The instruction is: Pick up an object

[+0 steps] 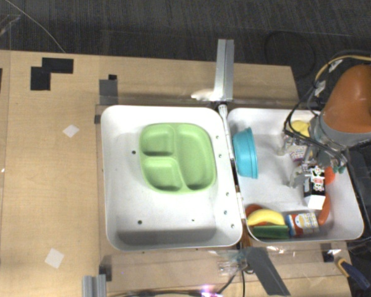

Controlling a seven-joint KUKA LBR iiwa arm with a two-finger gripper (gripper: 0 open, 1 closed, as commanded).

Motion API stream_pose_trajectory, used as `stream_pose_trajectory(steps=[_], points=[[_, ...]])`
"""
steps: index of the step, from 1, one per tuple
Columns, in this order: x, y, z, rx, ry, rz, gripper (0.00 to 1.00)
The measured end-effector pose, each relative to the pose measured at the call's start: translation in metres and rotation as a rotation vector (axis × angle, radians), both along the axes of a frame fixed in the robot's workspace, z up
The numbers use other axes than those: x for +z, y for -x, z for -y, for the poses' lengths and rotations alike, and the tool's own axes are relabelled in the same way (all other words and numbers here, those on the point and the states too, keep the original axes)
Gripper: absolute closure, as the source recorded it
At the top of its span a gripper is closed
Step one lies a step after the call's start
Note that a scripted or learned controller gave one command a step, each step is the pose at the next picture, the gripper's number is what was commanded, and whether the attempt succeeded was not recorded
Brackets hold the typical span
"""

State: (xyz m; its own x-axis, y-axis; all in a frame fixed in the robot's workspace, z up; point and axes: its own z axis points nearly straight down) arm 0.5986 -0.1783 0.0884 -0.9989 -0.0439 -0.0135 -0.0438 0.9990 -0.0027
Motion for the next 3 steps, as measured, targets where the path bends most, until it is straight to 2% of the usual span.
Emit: stream_pose_trajectory(steps=[1,2,3], points=[[0.001,0.060,0.006,-0.025,0.000,-0.001,0.00],[0.001,0.054,-0.009,-0.180,-0.001,0.002,0.00],[0.000,-0.026,-0.022,-0.287,-0.005,-0.001,0.00]])
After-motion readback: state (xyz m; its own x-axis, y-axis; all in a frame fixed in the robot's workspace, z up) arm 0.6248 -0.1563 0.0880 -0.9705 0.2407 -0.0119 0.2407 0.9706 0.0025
